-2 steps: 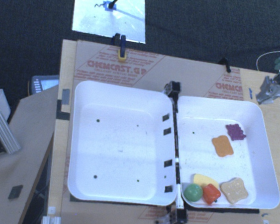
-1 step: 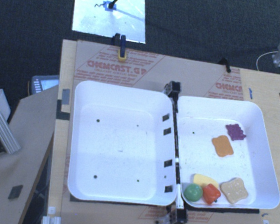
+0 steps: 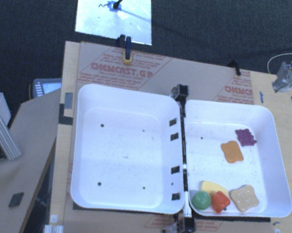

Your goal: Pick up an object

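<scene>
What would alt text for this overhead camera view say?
Two shallow white bins sit side by side; the right bin holds a purple cluster, orange piece, yellow wedge, green ball, red piece and toast slice. The robot's gripper hangs beyond its far corner.

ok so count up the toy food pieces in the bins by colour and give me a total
Purple: 1, the purple piece in the right bin
Orange: 1, the orange piece
Yellow: 1, the yellow wedge
Green: 1, the green ball
Red: 1, the red piece
Tan: 1, the toast slice
Total: 6, all in the right bin
</scene>
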Robot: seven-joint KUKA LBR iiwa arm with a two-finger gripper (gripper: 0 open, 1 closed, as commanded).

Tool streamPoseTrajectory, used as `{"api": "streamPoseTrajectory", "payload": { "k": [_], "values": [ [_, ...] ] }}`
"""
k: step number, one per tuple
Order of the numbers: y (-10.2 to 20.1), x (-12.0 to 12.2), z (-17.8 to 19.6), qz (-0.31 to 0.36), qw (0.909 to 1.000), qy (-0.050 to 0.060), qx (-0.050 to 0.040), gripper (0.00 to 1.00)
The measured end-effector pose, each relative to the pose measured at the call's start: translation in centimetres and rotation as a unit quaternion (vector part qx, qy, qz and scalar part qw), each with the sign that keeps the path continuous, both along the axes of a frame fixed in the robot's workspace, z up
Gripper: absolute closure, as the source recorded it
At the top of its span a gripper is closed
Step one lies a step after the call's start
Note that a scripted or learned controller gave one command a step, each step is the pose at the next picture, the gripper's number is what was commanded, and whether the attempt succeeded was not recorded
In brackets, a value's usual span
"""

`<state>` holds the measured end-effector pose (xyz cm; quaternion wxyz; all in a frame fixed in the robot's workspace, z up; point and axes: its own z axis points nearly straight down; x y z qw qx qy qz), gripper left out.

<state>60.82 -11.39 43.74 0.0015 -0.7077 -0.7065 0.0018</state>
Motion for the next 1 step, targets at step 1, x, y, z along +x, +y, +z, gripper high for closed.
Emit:
{"api": "streamPoseTrajectory", "payload": {
  "k": [1],
  "values": [
    [1.36,4.51,10.44,0.004,0.9999,-0.01,-0.0013,1.0]
  ]
}}
